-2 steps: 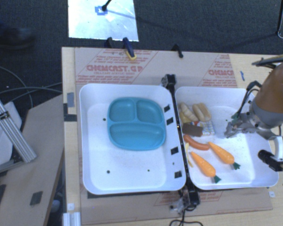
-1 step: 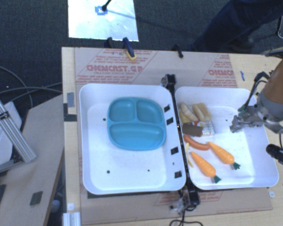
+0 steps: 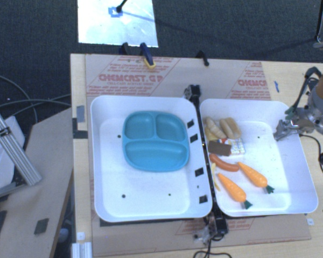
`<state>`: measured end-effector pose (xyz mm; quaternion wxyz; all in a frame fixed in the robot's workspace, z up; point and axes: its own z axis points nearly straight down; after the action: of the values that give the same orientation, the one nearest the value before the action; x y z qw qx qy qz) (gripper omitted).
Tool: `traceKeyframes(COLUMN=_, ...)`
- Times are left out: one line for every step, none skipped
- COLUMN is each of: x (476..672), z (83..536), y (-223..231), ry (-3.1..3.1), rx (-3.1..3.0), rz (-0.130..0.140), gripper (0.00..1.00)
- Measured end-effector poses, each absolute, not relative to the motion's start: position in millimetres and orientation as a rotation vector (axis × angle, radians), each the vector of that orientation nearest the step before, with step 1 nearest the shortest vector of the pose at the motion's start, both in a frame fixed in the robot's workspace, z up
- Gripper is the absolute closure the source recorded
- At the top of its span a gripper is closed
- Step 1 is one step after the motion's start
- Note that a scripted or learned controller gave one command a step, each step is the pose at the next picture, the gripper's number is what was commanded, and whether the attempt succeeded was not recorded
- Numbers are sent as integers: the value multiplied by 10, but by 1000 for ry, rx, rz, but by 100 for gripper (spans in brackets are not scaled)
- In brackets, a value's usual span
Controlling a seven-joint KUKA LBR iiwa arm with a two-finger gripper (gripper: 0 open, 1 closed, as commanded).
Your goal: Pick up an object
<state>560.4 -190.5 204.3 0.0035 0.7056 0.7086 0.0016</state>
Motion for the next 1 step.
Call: traceKeyframes(x=5615, z=2258, y=-1906, ry=2224, rx=2213, rz=4, gripper=100)
